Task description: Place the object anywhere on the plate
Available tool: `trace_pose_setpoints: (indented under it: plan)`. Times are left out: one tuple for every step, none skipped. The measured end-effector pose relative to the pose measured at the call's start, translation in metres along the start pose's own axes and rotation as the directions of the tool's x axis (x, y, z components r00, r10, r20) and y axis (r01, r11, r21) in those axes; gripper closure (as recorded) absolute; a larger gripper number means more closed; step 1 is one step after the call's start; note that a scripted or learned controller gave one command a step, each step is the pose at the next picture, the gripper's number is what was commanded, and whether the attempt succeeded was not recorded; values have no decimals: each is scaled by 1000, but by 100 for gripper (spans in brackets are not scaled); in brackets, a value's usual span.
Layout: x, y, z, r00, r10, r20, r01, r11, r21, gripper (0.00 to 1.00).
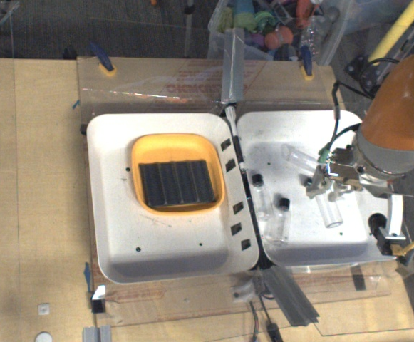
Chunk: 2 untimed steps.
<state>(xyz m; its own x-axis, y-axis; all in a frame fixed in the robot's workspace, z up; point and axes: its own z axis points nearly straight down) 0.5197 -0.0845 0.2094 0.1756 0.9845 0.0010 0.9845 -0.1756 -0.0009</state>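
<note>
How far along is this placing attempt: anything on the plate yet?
Done: nothing of the task; the yellow plate in the left bin carries only a dark ribbed block. In hand: the gripper is down in the right bin among clear vials, with no grasp visible. Left: grasp an object, carry it across, set it on the plate.

bins (121, 258): 2 | plates (144, 148): 1 | dark ridged blocks (177, 184): 1 | clear vials (330, 212): about 4
</note>
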Motion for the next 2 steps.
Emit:
trace_pose_setpoints:
  plan:
    - [8,54,26,998,-57,2,57,998,0,100]
    - [34,119,21,986,-168,2,168,986,-1,100]
